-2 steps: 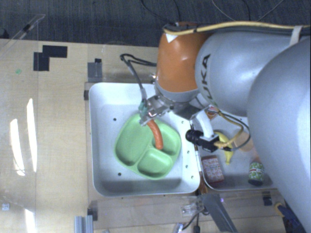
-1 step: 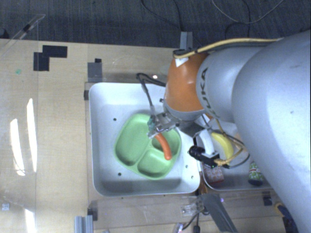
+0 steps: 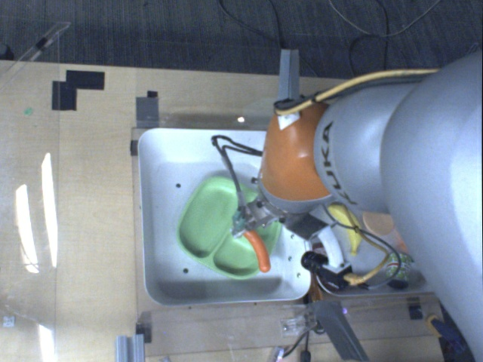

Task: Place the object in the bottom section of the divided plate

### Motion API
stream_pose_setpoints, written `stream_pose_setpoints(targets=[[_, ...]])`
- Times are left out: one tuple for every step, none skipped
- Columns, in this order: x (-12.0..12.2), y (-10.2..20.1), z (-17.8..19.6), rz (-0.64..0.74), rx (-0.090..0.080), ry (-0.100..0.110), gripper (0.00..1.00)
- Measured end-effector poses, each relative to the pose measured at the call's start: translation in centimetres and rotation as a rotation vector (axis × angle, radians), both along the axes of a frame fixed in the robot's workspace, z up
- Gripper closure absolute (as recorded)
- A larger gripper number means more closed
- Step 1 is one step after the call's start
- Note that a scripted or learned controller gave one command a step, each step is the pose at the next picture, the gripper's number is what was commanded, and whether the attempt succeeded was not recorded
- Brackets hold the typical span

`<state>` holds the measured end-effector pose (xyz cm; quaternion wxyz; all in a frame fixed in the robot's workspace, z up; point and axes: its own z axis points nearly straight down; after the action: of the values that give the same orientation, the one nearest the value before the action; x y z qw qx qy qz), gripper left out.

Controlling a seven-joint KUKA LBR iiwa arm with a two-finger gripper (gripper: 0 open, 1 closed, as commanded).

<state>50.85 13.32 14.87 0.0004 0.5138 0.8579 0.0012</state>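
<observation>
Right now the tool (image 3: 249, 223) sits low over the green divided plate (image 3: 202, 216) in the white bin (image 3: 162, 202) at the centre of the frame, with the grey and orange arm (image 3: 302, 164) covering the plate's right side. An orange carrot (image 3: 259, 250) lies slanted at the plate's lower right, its upper end just beside or touching the tool tip and its lower end resting near the rim of the lower section. I cannot tell whether the tool is apart or clamped together; the tip is small and partly hidden by the wrist.

As I judge it, the main risk is the carrot ending up across the rim or the divider ridge instead of lying flat inside the bottom section. It is long and round, so if it lands on the raised edge it may roll out onto the bin floor. If the tool lifts while part of the carrot clings to it, the carrot may be dragged off the plate. A push down could also tip or slide the light plate.

The white bin holds the plate and a loose black cable (image 3: 226, 153) above it. At the lower right of the frame, a second bin (image 3: 377, 281) holds a yellow banana (image 3: 346, 225) and other things too hidden to name.
</observation>
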Motion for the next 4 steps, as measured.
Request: stream_pose_setpoints(targets=[[-2.0, 6.2, 5.9, 0.355, 0.0, -0.005, 1.0], [1.9, -5.0, 6.9, 0.234, -0.002, -0.006, 1.0], [4.5, 2.5, 6.5, 0.014, 0.0, -0.003, 1.0], [4.5, 2.5, 6.5, 0.015, 0.0, -0.003, 0.0]])
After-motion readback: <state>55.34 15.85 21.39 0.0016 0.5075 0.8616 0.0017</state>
